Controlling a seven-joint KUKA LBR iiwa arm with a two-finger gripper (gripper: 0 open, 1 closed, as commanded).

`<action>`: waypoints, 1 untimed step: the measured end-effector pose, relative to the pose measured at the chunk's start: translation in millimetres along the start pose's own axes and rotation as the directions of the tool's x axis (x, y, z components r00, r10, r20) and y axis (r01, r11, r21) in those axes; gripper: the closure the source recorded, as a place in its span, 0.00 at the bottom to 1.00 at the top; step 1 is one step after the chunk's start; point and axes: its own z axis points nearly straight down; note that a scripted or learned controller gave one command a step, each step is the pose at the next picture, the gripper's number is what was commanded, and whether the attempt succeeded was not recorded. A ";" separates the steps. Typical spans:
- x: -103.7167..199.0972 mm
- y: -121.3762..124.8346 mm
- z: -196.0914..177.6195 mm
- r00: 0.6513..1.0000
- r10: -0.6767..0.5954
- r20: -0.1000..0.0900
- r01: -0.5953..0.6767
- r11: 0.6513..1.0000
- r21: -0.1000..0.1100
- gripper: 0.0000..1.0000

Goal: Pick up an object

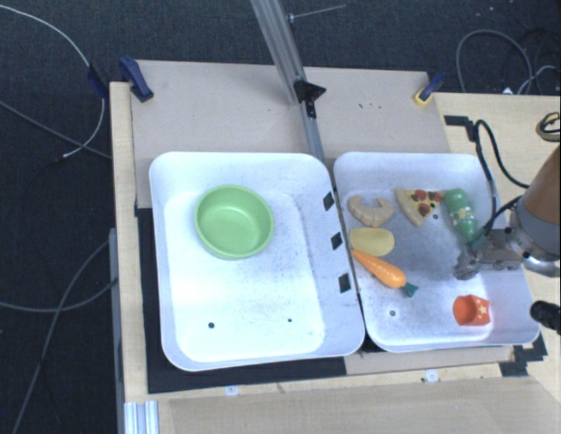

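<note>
The arm comes in from the right of the frame, and its gripper (468, 265) hangs low over the right bin (425, 328), near that bin's right wall. From here I cannot make out whether the jaws are spread or closed; nothing visible sits between them, so I would not call anything held.

To my eye this is the approach stage: the tool is down among the objects but no grasp is made yet. The closest candidates are the green bottle (461, 211), just above the gripper in the frame, and the small orange-red piece (471, 310), just below it near the lower right corner of the bin. Which one is meant I cannot say. The bottle lies on its side with its long axis running from upper left to lower right, its lower end toward the gripper. The next move, I judge, calls for centring over one of these, turning the jaws across its narrow width, and closing.

Further left in the same bin lie a pizza slice (419, 202), a tan cookie-like piece (371, 211), a yellow piece (372, 240) and a carrot (380, 268), the carrot slanting with its green tip at lower right. The left bin (244, 333) holds a green bowl (233, 221).
</note>
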 end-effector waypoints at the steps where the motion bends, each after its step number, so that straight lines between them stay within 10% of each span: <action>1: 6.0 10.5 -59.4 1.000 -0.002 0.010 0.002 1.000 -0.015 1.00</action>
